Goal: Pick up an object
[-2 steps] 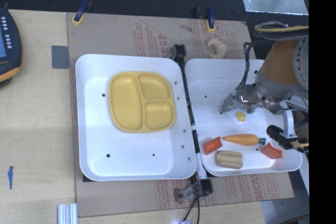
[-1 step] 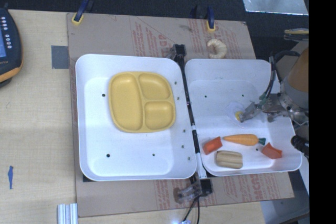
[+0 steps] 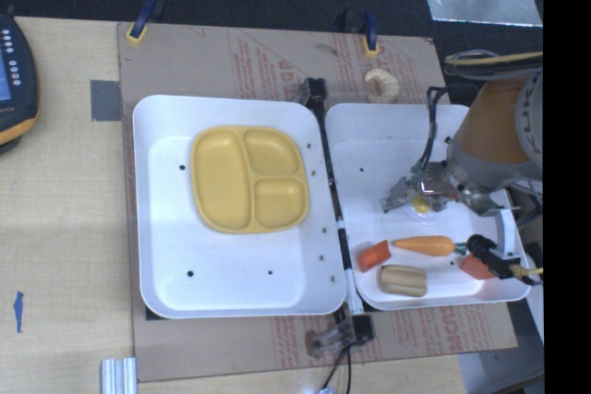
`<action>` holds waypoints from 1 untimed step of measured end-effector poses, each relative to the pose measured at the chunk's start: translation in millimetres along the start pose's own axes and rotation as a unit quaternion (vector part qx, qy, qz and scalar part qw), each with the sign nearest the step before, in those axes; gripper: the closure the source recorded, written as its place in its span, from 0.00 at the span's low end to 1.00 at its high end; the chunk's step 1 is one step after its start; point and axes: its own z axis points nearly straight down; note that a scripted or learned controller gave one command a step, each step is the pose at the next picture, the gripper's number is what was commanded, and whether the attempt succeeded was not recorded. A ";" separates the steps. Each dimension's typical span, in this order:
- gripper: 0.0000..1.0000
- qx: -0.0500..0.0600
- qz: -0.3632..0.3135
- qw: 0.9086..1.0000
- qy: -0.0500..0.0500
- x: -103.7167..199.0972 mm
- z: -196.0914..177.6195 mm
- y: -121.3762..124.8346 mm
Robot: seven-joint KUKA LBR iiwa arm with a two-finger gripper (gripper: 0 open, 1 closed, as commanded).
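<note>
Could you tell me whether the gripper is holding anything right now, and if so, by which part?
It cannot be told. The gripper is low in the right bin, with something small and yellowish at its tip, too blurred to identify.

Bins: smooth white plastic, slight sheen. Tray: matt yellow plastic, three compartments. Base sheet: brown printed cardboard, matt. Desk: pale wood-look surface. Carrot: glossy orange plastic. Block: tan, wood-like.

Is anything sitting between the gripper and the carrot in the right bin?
Nothing visible does. The gripper hangs over bare bin floor just above the carrot; the red piece and wooden block lie beside and below it.
</note>
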 end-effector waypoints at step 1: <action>0.00 0.000 0.004 1.000 0.000 -51.1 -19.1 -44.8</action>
